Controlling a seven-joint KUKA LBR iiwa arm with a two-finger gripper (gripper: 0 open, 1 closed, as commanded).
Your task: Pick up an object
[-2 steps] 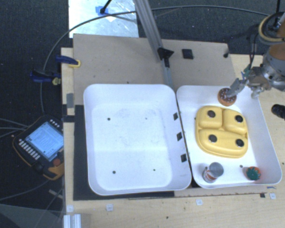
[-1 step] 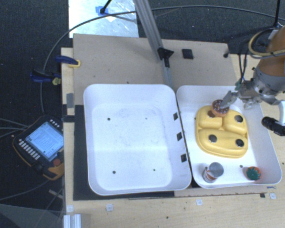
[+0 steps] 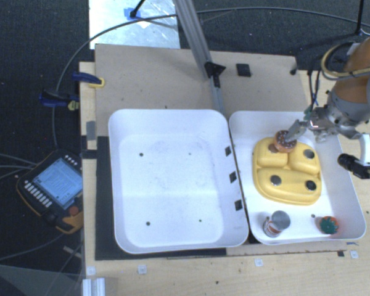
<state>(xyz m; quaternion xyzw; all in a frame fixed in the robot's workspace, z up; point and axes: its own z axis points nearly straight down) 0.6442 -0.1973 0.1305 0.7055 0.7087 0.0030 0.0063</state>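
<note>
A yellow moulded piece (image 3: pixel 288 176) with dark round dimples lies in the middle of the right bin (image 3: pixel 245 159). A small silver can (image 3: pixel 275 222) lies near that bin's front edge. A small green and orange object (image 3: pixel 328 225) sits in its front right corner. My gripper (image 3: pixel 285 142) reaches in from the right and is low over the back left corner of the yellow piece. A small brownish round shape shows at its tip. I cannot make out whether it is touching or held.
The left bin (image 3: pixel 166 177) sits beside the right one, joined by black clips (image 3: pixel 233 176). A metal pole (image 3: pixel 194 26) slants over the bench's back. A teach pendant (image 3: pixel 54 187) lies left of the bench. Clamps (image 3: pixel 86 79) grip the bench's left edge.
</note>
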